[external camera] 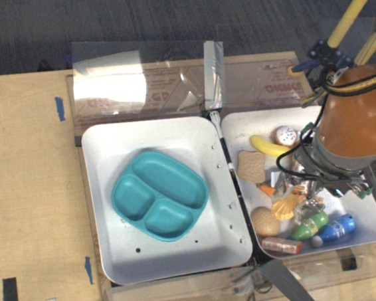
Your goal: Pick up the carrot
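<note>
In the right bin (374, 235), the carrot (267, 189) shows as a small orange piece lying among other toys, just below a tan bread slice (251, 166). My gripper (300, 187) hangs low over the middle of that bin, under the orange band of the arm (355, 119). It sits just right of the carrot, and the wrist and cables hide its tips. Nothing visibly hangs from it.
Around the carrot lie a yellow banana (268, 146), a spotted white ball (285, 135), a yellow shell-shaped toy (284, 206), a round tan piece (266, 223), a green bottle (309, 226), a blue bottle (336, 229) and a reddish stick (281, 245). The left bin (102, 155) holds a teal divided plate (159, 193).
</note>
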### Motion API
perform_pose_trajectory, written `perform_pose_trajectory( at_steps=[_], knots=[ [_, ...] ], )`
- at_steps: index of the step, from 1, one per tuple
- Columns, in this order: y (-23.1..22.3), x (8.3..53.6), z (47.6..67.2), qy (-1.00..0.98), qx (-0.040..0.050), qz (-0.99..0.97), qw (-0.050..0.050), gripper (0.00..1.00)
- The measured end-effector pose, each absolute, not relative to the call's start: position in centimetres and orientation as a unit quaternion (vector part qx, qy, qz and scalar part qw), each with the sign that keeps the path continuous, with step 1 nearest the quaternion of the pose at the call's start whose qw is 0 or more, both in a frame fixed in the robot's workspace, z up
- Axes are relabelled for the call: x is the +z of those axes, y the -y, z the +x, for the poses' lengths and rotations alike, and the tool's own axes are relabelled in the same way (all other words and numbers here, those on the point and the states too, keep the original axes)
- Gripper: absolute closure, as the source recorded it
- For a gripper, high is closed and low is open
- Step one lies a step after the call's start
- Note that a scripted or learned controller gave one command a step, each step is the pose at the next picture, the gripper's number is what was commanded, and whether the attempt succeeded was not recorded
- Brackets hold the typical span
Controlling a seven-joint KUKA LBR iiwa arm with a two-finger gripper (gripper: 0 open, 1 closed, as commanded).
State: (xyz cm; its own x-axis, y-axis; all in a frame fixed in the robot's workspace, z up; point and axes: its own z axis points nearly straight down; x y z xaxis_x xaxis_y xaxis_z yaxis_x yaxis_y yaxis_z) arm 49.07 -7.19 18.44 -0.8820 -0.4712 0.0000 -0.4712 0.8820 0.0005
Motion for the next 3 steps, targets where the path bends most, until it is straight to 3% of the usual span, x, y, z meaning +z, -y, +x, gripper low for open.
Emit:
perform_pose_trajectory(
  at_steps=[1, 2, 3],
  knots=[
    [7.0, 19.6, 49.3, 0.97, 0.0005, 0.243, -0.004, 1.0],
    [3.5, 21.5, 50.5, 0.898, 0.0001, 0.439, -0.004, 1.0],
    [-1.1, 19.1, 49.3, 0.87, -0.0011, 0.493, -0.001, 1.0]
  ],
)
